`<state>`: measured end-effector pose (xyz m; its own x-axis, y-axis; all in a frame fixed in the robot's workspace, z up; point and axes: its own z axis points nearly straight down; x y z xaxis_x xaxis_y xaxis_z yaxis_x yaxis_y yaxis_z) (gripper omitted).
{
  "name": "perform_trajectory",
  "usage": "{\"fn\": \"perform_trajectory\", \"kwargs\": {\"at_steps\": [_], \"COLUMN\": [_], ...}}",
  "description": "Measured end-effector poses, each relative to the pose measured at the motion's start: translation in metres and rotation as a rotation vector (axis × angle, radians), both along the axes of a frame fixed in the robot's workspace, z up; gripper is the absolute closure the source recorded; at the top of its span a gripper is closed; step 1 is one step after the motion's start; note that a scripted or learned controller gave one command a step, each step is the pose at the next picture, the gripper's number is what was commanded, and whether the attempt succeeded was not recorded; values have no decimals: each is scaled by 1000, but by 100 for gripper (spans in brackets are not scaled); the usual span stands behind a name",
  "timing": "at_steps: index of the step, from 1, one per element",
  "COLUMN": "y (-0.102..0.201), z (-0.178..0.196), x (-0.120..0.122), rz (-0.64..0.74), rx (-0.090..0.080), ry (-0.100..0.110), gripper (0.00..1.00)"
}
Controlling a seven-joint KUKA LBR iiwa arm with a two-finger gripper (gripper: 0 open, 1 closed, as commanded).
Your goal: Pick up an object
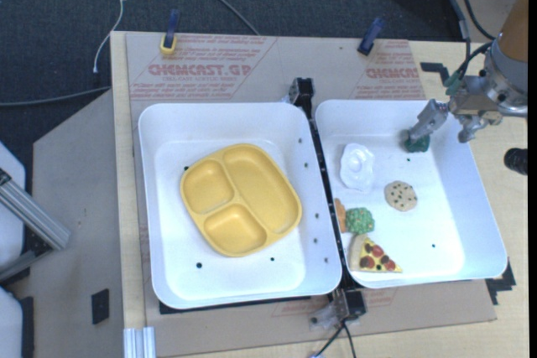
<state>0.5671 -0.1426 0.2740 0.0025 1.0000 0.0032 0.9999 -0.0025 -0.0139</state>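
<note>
Jaws (436, 127) metal, angular | cookie (401, 196) round, speckled | tray (241, 199) yellow, compartmented

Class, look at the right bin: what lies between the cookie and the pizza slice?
In the camera view, the green broccoli piece lies roughly between the cookie and the pizza slice, slightly to their left.

A yellow three-compartment plate (241, 199) is seen in the white left bin (159, 180), left of centre. In the white right bin (470, 180), a tan cookie (401, 196) dotted with dark chips, a green broccoli piece (360, 220) and a yellow pizza slice (375, 256) spotted with red are shown beside a white lump (357, 165). A dark green tip is noted on the grey gripper (419, 138) at upper right. Red lettering is printed across the brown cardboard (210, 67), where a blue-and-yellow clamp (170, 36) and a blue clamp (370, 37) are fixed.
</note>
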Motion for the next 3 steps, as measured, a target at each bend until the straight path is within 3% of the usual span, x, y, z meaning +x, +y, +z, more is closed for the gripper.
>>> {"fn": "perform_trajectory", "kwargs": {"at_steps": [1,3], "y": [0,-6], "z": [7,-95], "x": [2,-11], "rz": [3,2], "rx": [-2,0], "ry": [-13,-6], "gripper": [0,0]}}
